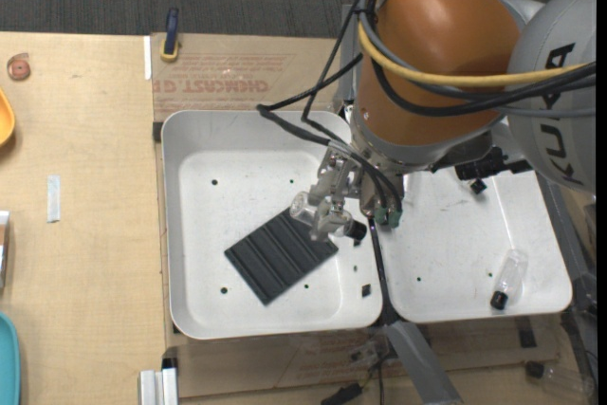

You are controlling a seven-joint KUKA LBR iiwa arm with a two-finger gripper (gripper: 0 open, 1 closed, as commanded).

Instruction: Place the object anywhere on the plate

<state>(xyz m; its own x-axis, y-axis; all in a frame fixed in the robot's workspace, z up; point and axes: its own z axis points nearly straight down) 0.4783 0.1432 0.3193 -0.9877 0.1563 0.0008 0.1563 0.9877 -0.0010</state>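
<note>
A dark ribbed rectangular plate [280, 256] lies tilted on the floor of the left bin [190, 204]. My gripper [321, 209] hangs over the plate's upper right corner, under the big orange wrist band. Something pale and glassy shows at its tip, too small to make out. A small clear bottle with a black cap [507, 280] lies in the right bin [455, 294], near its lower right corner and well apart from the gripper.
The arm's body covers the ridge between the two bins and the back of the right bin. A small black bit [366, 291] lies by the left bin's right wall. Cables loop from the wrist over the left bin's back rim.
</note>
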